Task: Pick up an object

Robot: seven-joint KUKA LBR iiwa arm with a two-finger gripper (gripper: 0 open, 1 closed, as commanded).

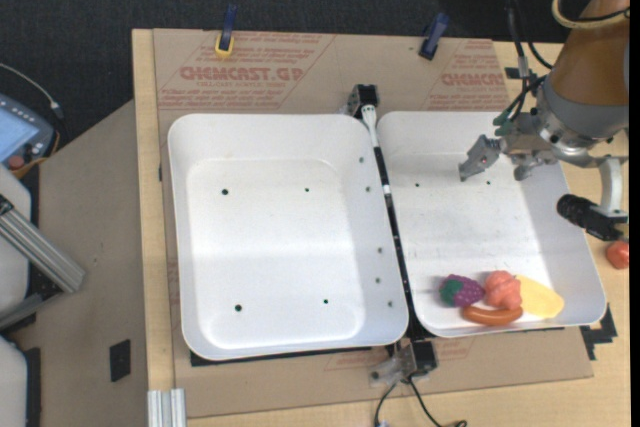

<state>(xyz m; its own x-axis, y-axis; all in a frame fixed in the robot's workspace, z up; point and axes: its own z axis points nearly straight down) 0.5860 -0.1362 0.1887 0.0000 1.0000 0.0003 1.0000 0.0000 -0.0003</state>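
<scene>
Several small toys lie bunched in the near corner of the right bin (pixel 440 225): a purple grape-like piece (pixel 462 290), an orange-pink lump (pixel 503 287), a red-orange sausage shape (pixel 490 314) and a yellow flat piece (pixel 541 299). My gripper (pixel 502 161) hangs over the far part of the right bin, well back from the toys. Its two grey fingers (pixel 478 158) are spread apart, open, with nothing between them.
The left bin (pixel 270 235) sits beside the right one, with a black strip (pixel 385 205) running between them. Blue and yellow clamps (pixel 226 35) hold the cardboard base at the far edge. A small orange thing (pixel 617 254) lies outside the right bin's right rim.
</scene>
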